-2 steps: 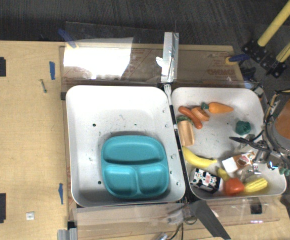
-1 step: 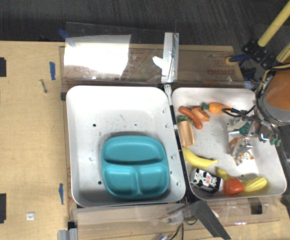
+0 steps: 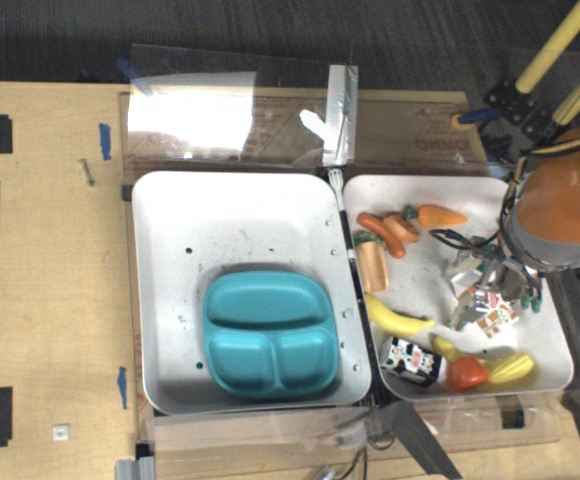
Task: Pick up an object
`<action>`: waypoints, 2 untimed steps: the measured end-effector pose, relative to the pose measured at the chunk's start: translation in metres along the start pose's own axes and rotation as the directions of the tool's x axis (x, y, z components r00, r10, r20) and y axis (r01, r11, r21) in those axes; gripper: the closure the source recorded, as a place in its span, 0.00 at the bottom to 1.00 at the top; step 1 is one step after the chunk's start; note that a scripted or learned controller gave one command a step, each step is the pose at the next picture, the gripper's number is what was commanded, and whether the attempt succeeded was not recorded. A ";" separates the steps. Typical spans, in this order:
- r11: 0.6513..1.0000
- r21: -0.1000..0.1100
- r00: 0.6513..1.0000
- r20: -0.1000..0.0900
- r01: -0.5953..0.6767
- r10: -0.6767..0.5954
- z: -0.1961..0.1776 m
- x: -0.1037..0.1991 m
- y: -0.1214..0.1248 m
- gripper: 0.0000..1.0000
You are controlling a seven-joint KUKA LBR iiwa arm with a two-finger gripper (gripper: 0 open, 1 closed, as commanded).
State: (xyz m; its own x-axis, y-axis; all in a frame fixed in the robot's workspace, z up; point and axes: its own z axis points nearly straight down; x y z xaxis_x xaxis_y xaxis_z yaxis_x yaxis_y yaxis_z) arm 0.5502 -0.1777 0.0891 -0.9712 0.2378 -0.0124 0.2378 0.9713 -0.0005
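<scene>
The right bin (image 3: 425, 186) holds several toy foods. An orange carrot (image 3: 440, 216) and red sausages (image 3: 388, 231) lie at its back, with a tan roll (image 3: 372, 265) and a yellow banana (image 3: 400, 318) along the left wall. A black and white box (image 3: 413, 360), a red tomato (image 3: 467, 372) and a yellow piece (image 3: 511, 368) sit at the front. My gripper (image 3: 478, 298) is low in the middle right of this bin. It hangs right over a small patterned item (image 3: 496, 317), which it partly hides.
The left bin (image 3: 170, 203) carries a teal divided plate (image 3: 270, 333) in its front half. A clear plastic sheet (image 3: 220, 118) lies behind the bins. The arm's orange band (image 3: 560, 203) hangs over the right bin's back right corner.
</scene>
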 end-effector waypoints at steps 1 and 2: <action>0.999 0.009 0.998 -0.054 -0.041 0.041 0.000 -0.104 0.009 0.00; 0.991 0.001 0.991 -0.003 -0.134 0.134 0.001 -0.053 -0.031 0.00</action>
State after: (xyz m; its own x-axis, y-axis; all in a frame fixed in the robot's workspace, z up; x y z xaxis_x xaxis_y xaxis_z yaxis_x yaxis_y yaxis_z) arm 0.5944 -0.2204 0.0891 -0.9307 0.3656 -0.0091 0.3656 0.9308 0.0002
